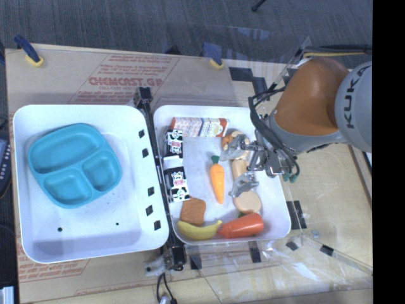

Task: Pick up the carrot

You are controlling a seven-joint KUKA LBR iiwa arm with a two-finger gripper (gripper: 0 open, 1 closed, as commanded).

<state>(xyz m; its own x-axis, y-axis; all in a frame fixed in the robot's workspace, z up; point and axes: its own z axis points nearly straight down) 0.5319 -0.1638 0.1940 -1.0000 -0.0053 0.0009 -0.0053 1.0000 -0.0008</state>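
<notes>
Tapered smooth carrot (217, 179) lies beside the metal hand (242, 165); its grip cannot be told.

We see an orange carrot (217, 181) with a green top, a yellow banana (197, 230), a red pepper (242, 225), brown bread (192, 211), black-and-white cow-patterned cartons (175, 143), a blue tray (73, 164), white bins (38, 246), and a grey arm (354, 106) banded orange.

A robotics lab. A KUKA arm (316, 103) reaches over a desk (76, 75) covered in printed cardboard held by clamps (28, 50), bearing two white bins (38, 246) of toy food (237, 223). Grey carpet (126, 11) lies beyond.
</notes>
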